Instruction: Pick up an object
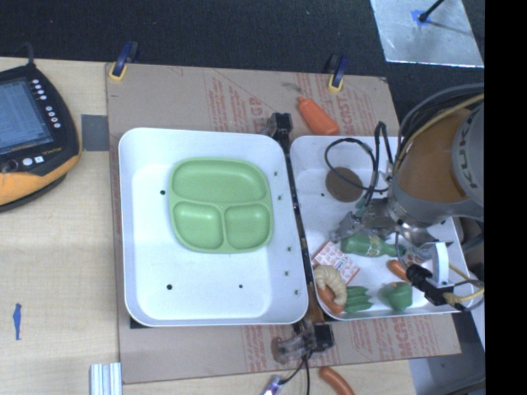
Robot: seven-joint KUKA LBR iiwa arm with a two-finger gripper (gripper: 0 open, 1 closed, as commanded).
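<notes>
Gripper low in right bin, near its middle; finger state cannot be told, cables and wrist in the way. Green toy lies just beside it, toward the near rim. Brown disc near far rim. Shrimp, patterned card, green pieces crowd the near-left corner and near rim. Left bin carries a green divided plate.

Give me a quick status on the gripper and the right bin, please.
Gripper low in right bin, fingers unclear. Green object just beside it, grasp unconfirmed. Brown disc, cables close by. Green divided plate in left bin.
</notes>
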